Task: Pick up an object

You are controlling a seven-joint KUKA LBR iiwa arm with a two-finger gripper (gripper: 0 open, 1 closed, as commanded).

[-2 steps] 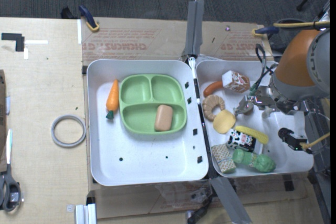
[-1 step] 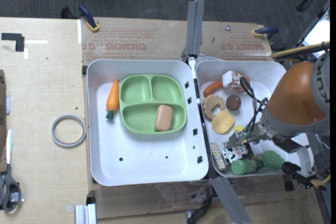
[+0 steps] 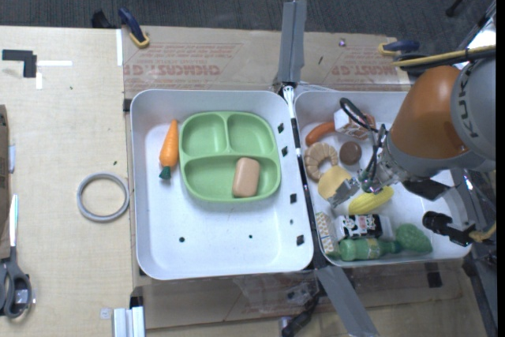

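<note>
Counting from the bench edge:
Bins: two; left bin (image 3: 150, 249) and right bin (image 3: 316, 102), side by side, walls touching at the centre.
Left bin contents: one green divided plate (image 3: 207, 140), three compartments; one tan bread-like piece (image 3: 246, 177) in its lower compartment; one carrot (image 3: 168, 146) just beside the plate at its 9 o'clock.
Right bin contents: one croissant (image 3: 319, 158), one sausage (image 3: 319, 132), one brown round piece (image 3: 349, 151), one yellow wedge (image 3: 333, 181), one banana (image 3: 371, 201), one black-and-white carton (image 3: 360, 226), one green bottle (image 3: 364, 250), one green lump (image 3: 414, 237).
Arm: one, its orange band (image 3: 426, 118) over the right bin at 3 o'clock.
Gripper (image 3: 369, 184): low among the toys, just above the banana; finger state cannot be told.
Hidden: the bin's right part, under the arm.
Bench: one grey ring (image 3: 102, 196), one pair of scissors (image 3: 14, 280), cut off at 9 o'clock.
</note>
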